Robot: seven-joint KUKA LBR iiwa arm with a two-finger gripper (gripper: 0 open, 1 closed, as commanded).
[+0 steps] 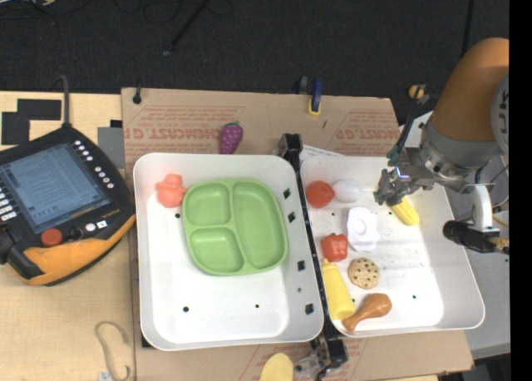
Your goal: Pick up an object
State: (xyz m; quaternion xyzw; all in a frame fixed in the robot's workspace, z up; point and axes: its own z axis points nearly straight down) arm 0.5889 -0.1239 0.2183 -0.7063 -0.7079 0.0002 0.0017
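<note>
My gripper [394, 189] hangs over the upper right part of the right bin [449, 292], under the orange band of the arm. A small yellow piece [406, 211] lies right at its tip, touching or nearly touching it; whether it is gripped I cannot make out. Several toy foods lie to the left of it in this bin: a red tomato [319, 194], a white egg shape [347, 190], a white container [362, 228], a red pepper [334, 247], a cookie [363, 272], a yellow bottle [337, 289] and a drumstick [368, 309].
The left bin [216, 304] holds a green divided plate [233, 226] and a pink-orange toy [169, 190]. Purple grapes [231, 136] lie on the cardboard behind the bins. A yellow item [277, 366] sits below them. A teach pendant [58, 196] rests at far left.
</note>
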